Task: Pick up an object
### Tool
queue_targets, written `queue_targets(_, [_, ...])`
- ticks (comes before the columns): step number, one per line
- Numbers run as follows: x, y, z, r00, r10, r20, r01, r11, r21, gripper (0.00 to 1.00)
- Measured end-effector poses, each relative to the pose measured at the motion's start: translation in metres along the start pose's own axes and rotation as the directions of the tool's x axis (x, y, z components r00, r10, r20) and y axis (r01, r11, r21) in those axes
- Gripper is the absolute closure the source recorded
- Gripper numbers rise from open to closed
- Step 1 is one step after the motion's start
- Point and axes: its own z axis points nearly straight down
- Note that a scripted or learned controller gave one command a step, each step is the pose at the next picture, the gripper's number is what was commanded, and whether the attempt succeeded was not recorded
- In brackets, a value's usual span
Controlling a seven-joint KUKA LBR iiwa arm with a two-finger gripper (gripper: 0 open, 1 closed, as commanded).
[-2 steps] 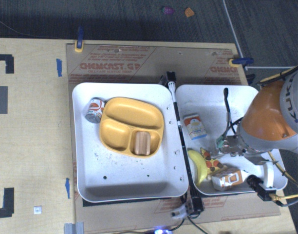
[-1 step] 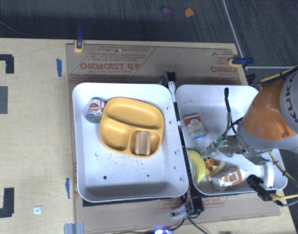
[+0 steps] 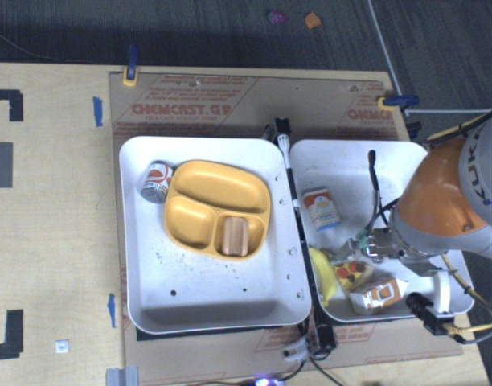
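A grey KUKA arm point(image 3: 447, 195) with an orange band reaches in from the right over the right-hand bin point(image 3: 342, 155), one of two shallow white bins set side by side on a brown board point(image 3: 254, 107). Its gripper point(image 3: 366, 248) is down among a cluster of objects in the near part of that bin; whether the pincer is wide, narrow or closed on anything cannot be told, since the wrist and cables cover it.

Just left of the gripper lies a banana point(image 3: 324, 273), its long axis running from the far side of the bin toward the near side, tilted slightly, close along the bin's left wall. Between banana and gripper sits a colourful packet point(image 3: 352, 273), touching or overlapping the banana. Just below the gripper a white and orange wrapped item point(image 3: 378, 294) lies with its long axis across the bin, left to right, slightly slanted. Farther back, apart from the gripper, a small white carton with a red-orange print point(image 3: 321, 208) lies with its long axis running roughly front to back.

The left-hand bin point(image 3: 206, 304) holds a yellow divided tray point(image 3: 210, 195) with a tan block point(image 3: 235, 236) in one compartment, and a tipped can point(image 3: 156, 182) touching the tray's left edge
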Motion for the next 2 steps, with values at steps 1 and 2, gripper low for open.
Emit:
queue_targets(1, [-0.0006,0.0018,-0.0112,1.0,0.0,0.002,0.0,1.0,-0.005,1.0])
queue_targets(2, [-0.0005,0.0017,-0.0111,1.0,0.0,0.002,0.0,1.0,-0.005,0.0])
